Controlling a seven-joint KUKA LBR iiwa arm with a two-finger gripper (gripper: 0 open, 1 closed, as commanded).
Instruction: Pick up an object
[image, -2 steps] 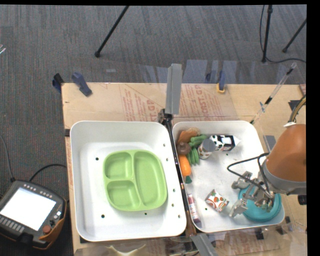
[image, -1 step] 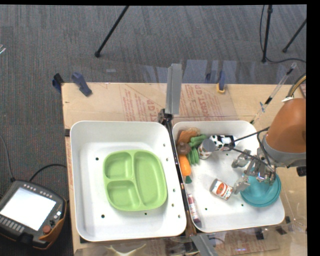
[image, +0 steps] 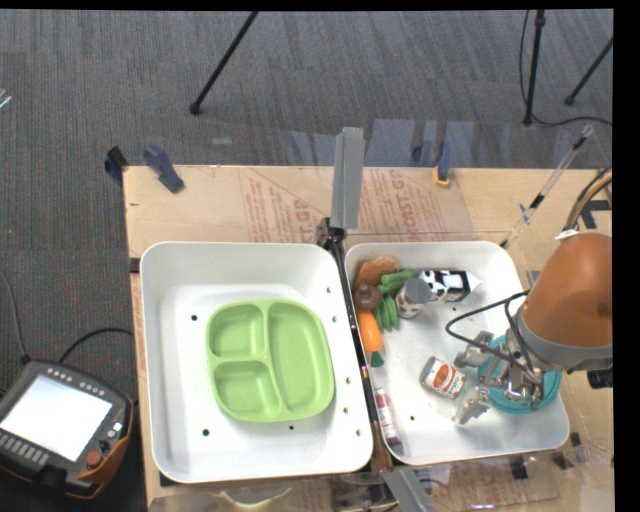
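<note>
Your end effector (image: 487, 392) sits low in the right bin (image: 470, 450), over a teal object (image: 520, 392) near the right wall; how far it is open you cannot tell here. The nearest candidate, a small red-labelled can (image: 443, 377), lies just left of it, on its side, long axis slanting left-far to right-near. White floor around the can is bare, giving room on all sides.

Two white bins (image: 160, 300) sit on the bench. One green divided plate (image: 270, 360). One small red can (image: 441, 377). One carrot (image: 370, 333). One black-and-white carton (image: 447, 284). One teal dish (image: 520, 393).
</note>
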